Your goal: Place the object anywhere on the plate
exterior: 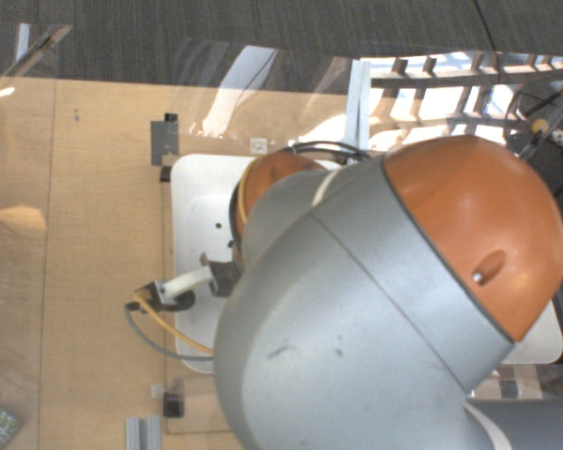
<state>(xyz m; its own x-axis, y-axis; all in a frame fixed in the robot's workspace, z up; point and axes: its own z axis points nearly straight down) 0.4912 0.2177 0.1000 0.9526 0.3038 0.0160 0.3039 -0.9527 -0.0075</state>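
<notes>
Grey/orange arm [394, 307] is looming over most of the white bin [192, 223], w/ cables [155, 322] trailing at its left edge, so I'm judging it's best approaching slow & level, since plate, object & pincer are sitting somewhere under the arm — can't tell object's spot or pincer state.

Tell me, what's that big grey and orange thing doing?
That is a robot arm, and it is leaning over a white bin on a wooden bench. The arm is so close to the camera that it covers most of the bin. Its job is to put an object on a plate, but the arm hides that spot, so I can't tell how far it has got. Some cables hang by the bin's edge.
</notes>
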